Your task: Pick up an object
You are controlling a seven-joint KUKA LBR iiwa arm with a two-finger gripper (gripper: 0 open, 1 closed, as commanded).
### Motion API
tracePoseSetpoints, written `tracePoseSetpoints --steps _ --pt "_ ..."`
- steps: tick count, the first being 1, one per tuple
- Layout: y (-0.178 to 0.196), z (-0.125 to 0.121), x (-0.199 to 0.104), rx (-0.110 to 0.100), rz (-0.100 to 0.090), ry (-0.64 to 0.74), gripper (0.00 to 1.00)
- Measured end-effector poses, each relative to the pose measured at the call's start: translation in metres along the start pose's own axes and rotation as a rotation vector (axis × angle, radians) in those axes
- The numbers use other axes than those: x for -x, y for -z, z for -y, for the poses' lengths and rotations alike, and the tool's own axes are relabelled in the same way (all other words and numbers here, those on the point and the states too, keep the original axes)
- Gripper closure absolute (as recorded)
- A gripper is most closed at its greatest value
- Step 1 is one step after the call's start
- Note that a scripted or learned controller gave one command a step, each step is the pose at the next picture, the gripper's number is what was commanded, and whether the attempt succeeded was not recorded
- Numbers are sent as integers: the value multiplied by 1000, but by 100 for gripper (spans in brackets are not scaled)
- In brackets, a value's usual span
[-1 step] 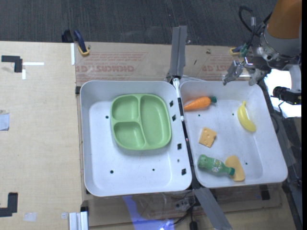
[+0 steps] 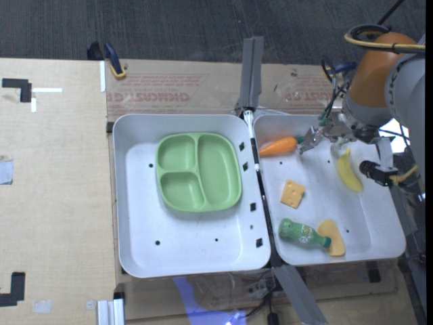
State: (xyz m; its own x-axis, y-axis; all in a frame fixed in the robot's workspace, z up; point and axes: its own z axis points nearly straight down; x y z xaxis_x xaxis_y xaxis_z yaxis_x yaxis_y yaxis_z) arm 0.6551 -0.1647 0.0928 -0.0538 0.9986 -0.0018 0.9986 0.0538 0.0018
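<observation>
Camera view: carrot (image 2: 278,146) long axis left-right, tip toward fingers (image 2: 310,141); finger state unclear.

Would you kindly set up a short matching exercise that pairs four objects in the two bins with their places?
Objects:
1. green divided plate
2. carrot
3. banana
4. green bottle

Places:
A. right bin, near its front edge, lying beside a yellow piece
B. right bin, at the far left corner by the divider
C. left bin, alone near its middle
D. right bin, toward its right side, below the tool

Pairs: 1-C, 2-B, 3-D, 4-A
</observation>
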Motion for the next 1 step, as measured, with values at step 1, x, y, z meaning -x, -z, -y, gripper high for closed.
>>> tracePoseSetpoints --steps 1 --pt "0 37 26 -1 -1 24 0"
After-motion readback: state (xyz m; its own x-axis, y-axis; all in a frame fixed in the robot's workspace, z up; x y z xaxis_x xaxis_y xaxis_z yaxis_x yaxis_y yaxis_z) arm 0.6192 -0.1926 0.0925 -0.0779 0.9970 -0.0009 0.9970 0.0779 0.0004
